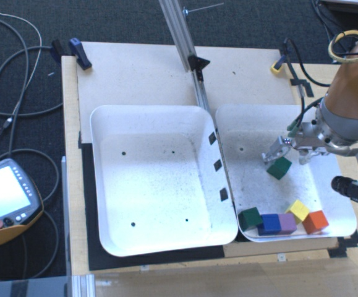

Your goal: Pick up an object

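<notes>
You are seeing the dark green block [279, 167] sitting tilted in the right bin [253, 129], just under the end effector [277, 153]; whether it is pinching that block, you cannot tell. Other blocks are crowding the bin's near edge, leaving this one isolated, probably why it is targeted.

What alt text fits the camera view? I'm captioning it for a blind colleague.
A grey robot arm reaches from the right, its pincer just above a dark green cube in the right white bin. Green, blue, purple, yellow and orange blocks cluster along that bin's near edge, beside the left bin.
</notes>
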`<state>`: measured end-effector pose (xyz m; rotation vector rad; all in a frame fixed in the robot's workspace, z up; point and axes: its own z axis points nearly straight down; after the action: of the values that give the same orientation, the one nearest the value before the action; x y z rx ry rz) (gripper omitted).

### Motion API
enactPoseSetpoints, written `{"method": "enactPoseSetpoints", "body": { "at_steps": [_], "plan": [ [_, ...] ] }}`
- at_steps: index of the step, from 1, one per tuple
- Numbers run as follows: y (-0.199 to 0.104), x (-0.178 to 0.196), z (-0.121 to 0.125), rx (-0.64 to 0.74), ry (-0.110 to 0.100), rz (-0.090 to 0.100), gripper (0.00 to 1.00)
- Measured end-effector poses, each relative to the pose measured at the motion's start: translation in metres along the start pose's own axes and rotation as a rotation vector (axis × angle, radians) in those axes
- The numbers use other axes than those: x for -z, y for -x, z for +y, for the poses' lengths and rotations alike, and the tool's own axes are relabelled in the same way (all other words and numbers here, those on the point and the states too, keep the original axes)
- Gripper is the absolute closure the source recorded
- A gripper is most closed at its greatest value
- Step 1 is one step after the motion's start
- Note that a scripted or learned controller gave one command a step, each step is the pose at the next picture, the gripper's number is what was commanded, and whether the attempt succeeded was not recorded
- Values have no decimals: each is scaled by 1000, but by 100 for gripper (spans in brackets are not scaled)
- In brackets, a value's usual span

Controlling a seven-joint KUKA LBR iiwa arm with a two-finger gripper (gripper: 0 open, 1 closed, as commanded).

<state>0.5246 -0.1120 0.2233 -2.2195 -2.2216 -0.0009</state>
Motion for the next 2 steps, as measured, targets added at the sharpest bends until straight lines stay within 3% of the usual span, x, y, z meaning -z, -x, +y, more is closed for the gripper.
{"method": "enactPoseSetpoints", "body": {
  "at_steps": [1, 2],
  "plan": [
    [11, -103, 30, 0, 20, -5, 0],
    [96, -73, 78, -4, 10, -8, 0]
  ]
}}
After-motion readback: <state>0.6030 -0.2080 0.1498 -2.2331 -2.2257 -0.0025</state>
